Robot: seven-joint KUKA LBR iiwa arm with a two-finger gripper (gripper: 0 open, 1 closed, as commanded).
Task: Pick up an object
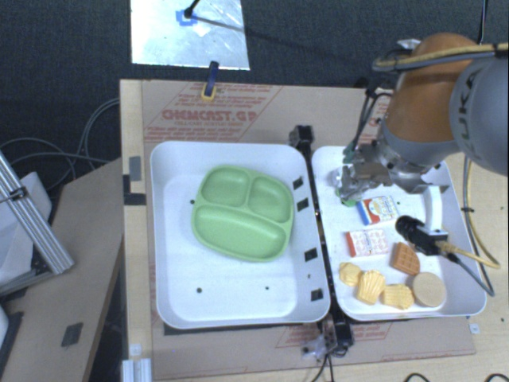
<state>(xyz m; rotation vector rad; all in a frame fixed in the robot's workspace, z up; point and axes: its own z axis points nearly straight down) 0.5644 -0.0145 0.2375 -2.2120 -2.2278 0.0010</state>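
My gripper (348, 189) hangs low over the far left part of the right bin (326, 213), under the grey arm with its orange band. Just to its right lies a small white carton with blue and red print (377, 210), close to the gripper. A second carton, red and white (367, 243), lies nearer the front. A brown waffle piece (404, 259), a round tan biscuit (429, 290) and three yellow crinkled pieces (371, 286) lie along the front of that bin. Nothing shows as held.
The left bin (171, 237) bears a green divided plate (242, 213). A black clip-lined divider (312, 213) runs between the bins. Brown cardboard (215, 114) underlies both bins, and a shiny sheet (189, 22) lies farther back.
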